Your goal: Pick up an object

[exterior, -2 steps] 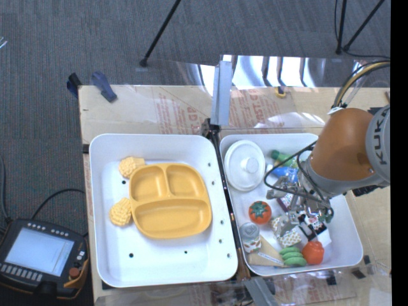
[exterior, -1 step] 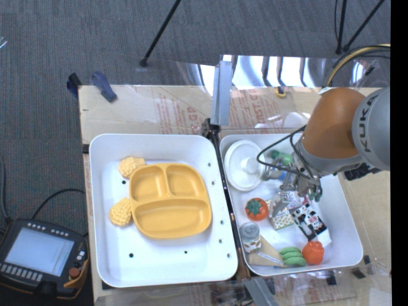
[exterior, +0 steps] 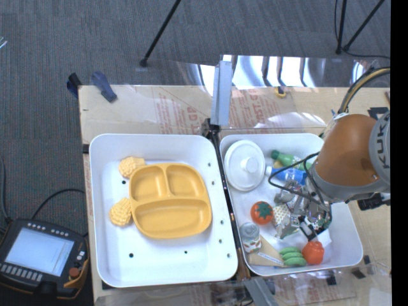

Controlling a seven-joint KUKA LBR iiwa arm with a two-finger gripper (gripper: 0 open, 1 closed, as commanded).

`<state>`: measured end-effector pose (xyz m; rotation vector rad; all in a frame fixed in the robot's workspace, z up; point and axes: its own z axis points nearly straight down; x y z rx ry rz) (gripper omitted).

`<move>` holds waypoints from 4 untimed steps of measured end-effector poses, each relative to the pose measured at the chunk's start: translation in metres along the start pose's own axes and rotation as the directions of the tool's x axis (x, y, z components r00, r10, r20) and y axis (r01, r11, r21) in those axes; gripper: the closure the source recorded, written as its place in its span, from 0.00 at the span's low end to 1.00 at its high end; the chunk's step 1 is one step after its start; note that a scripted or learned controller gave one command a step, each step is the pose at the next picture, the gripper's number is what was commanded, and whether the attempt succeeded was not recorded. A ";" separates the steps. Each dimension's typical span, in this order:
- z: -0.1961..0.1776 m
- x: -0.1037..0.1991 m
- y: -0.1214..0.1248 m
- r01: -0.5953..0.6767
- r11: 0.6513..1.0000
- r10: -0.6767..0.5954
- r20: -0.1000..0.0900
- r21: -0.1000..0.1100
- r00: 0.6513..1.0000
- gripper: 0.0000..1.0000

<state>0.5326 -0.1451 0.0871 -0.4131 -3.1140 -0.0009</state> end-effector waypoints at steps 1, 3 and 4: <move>0.001 0.018 0.028 -0.194 0.981 0.194 -0.003 0.000 0.981 0.00; 0.000 -0.021 -0.024 -0.496 0.869 0.496 0.000 0.001 0.869 0.00; 0.000 -0.067 -0.020 -0.530 0.848 0.530 -0.001 0.000 0.848 0.00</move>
